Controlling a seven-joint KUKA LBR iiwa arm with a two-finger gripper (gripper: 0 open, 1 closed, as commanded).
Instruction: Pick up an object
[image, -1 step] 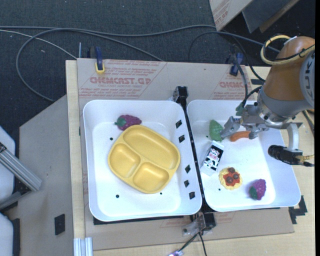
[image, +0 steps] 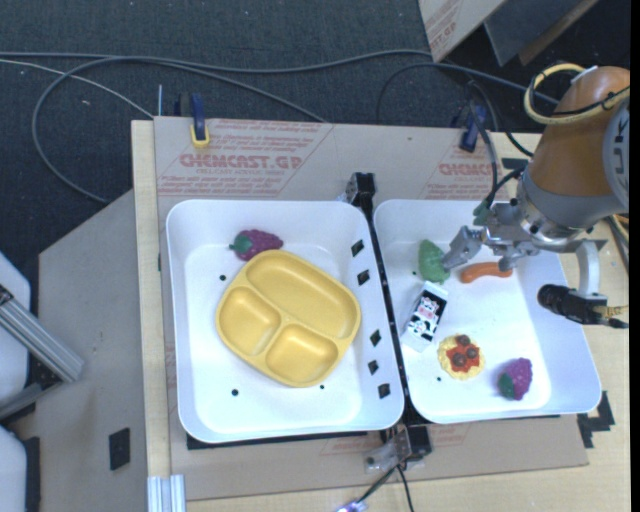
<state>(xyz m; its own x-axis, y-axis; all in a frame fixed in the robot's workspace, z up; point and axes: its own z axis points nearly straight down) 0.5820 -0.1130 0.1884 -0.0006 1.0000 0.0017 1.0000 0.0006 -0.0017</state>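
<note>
the bench (image: 150, 300) is lying under everything, a pale board with red lettering along its far edge, and it is carrying two shallow white bins side by side. the left bin (image: 190, 330) is holding a yellow divided tray (image: 288, 316) set at a slant, and a purple grape bunch (image: 257, 242) is sitting just beyond the tray's far corner, beside it.

the right bin (image: 560, 370) is holding the smaller toys. the arm (image: 580, 150) is leaning in from the right, grey with its orange band showing high up, and the gripper (image: 468, 249) is hanging low over the far part of this bin. its tip is pointing toward a green leafy toy (image: 433, 262) and sitting just beside it; whether the fingers are parted or closed, i cannot tell from here, and nothing is showing between them.

an orange carrot-like piece (image: 487, 271) is lying just right of the gripper. nearer the front, a small black-and-white carton (image: 427, 316) is lying close to the divider between the bins. a small round pizza toy (image: 461, 357) is sitting just in front of it, and a second purple grape bunch (image: 515, 378) is resting to its right, near the front rim.
</note>
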